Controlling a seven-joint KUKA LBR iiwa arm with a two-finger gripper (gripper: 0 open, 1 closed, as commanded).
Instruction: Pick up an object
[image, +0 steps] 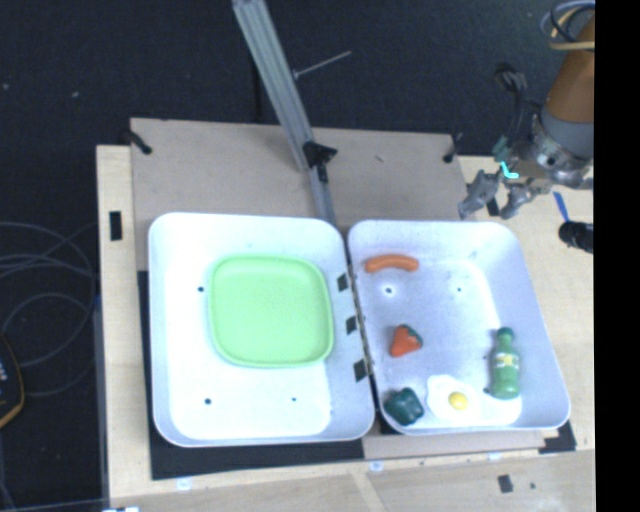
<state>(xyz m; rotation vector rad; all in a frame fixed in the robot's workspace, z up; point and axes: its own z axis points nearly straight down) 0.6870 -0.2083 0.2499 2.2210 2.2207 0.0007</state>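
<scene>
Overhead, tool hangs past the right bin (bench beneath).

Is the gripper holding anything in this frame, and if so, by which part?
Nothing is held. The gripper hangs open above the right bin's far rim, with nothing between its fingers.

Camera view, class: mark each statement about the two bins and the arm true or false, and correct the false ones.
1. The green plate lies in the left bin. True.
2. The green bottle is in the left bin. False: it lies in the right bin, near its right wall.
3. The gripper is between the bins. False: it is above the right bin's far right corner.
4. The fried egg sits between the dark green pepper and the bottle. True.
5. The sausage touches the strawberry. False: they lie apart.
</scene>
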